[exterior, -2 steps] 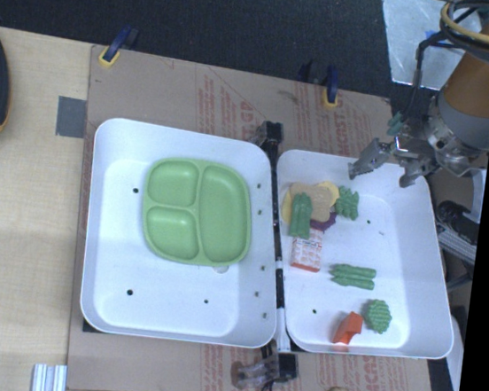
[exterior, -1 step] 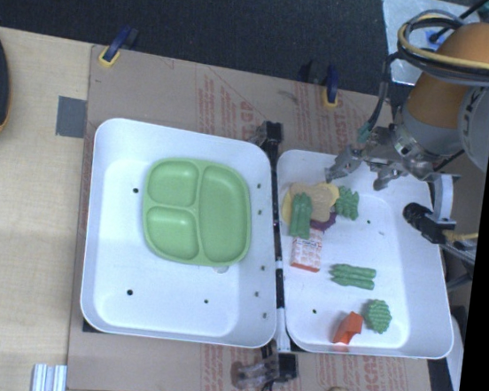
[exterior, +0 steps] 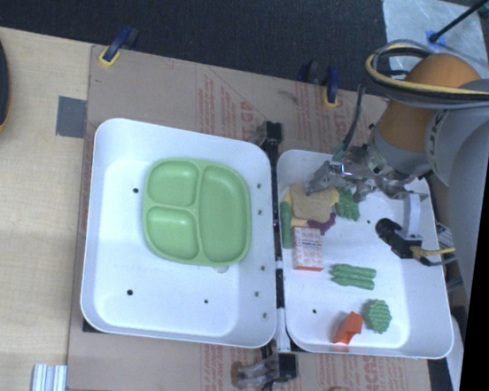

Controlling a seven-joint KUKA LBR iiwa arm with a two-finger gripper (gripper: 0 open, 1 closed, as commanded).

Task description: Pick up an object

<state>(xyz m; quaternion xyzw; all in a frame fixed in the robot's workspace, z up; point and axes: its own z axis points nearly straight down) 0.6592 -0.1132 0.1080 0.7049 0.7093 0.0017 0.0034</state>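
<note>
End effector (exterior: 347, 179) sat low over the toy pile (exterior: 315, 205) in the right bin (exterior: 404, 341), presumably lining up a grab; I couldn't tell its state.

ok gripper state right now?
Gripper: low over the back of the right bin, above the piled toys; open or closed cannot be told.

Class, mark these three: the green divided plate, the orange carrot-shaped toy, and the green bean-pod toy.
Green divided plate (exterior: 198, 211), camera view, centre ridge.
Orange carrot-shaped toy (exterior: 348, 328), camera view, mid-body.
Green bean-pod toy (exterior: 352, 274), camera view, middle.
</note>
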